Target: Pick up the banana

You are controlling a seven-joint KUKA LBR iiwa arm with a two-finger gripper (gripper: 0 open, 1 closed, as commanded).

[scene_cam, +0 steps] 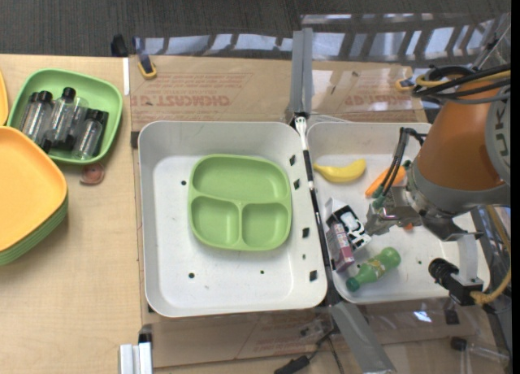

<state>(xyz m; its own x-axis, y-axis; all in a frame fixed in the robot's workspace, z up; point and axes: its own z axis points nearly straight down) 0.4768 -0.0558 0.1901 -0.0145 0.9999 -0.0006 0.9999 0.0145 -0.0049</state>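
Note:
The yellow banana (341,171) lies near the far left corner of the right bin (357,132), curved side towards me. My gripper (392,216) hangs over the middle of that bin, to the right of and nearer than the banana, and apart from it. The arm's orange band and grey wrist cover the bin's right part. Nothing can be seen held in the gripper.
An orange carrot-like piece (379,180) lies just right of the banana. A black-and-white box (351,227), a purple tube (340,248) and a green bottle (374,267) lie below it. The left bin (162,226) holds a green divided plate (240,202). A green tray of vials (65,115) and orange plates (24,193) sit at far left.

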